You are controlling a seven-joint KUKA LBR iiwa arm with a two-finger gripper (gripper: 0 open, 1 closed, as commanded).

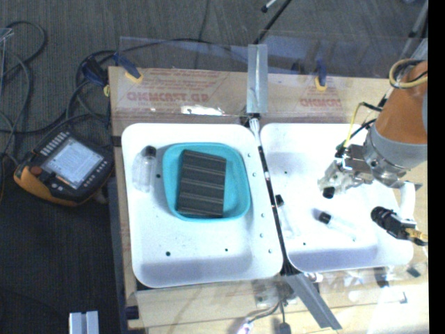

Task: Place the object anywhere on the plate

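Note:
A teal plate [240, 186] lies in the left bin [201, 256]. A dark grey ribbed block [201, 183] rests flat on the plate. Left of the plate, a clear vial with a black cap [144, 164] lies against the bin's wall. In the right bin [299, 152], a second clear tube with a black cap [335, 221] lies on the floor near the front. My gripper [331, 184] hangs over the right bin, a little above and behind that tube, with nothing visibly in it.
A small black clip [278, 200] sits on the rim between the bins. A metal post [256, 82] rises behind the divider. A teach pendant [66, 165] lies on the floor at the left.

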